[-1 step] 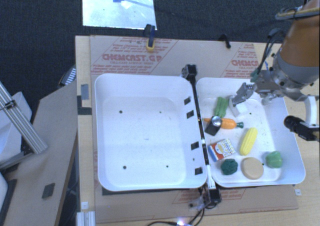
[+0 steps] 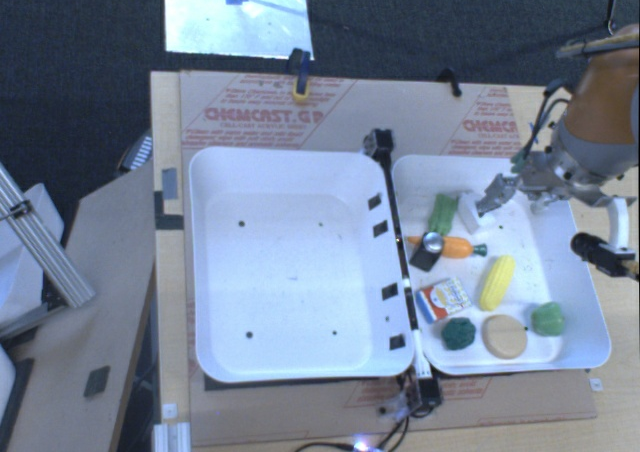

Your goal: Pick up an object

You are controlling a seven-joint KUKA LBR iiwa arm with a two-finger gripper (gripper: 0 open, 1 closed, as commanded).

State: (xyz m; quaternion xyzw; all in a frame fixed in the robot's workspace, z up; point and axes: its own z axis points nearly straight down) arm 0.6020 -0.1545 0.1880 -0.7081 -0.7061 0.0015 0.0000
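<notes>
No object is picked up yet: the toys, such as the corn (image 2: 497, 282) and carrot (image 2: 452, 247), are seen lying in the right bin (image 2: 580, 340). The gripper (image 2: 495, 194) is held above them, and its opening cannot be told

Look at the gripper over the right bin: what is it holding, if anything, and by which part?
Nothing is visibly held. The gripper hovers over the right bin, apart from the green item beside it.

Arm (image 2: 600, 100) cut off at right edge; claw (image 2: 497, 195) blurred.
</notes>
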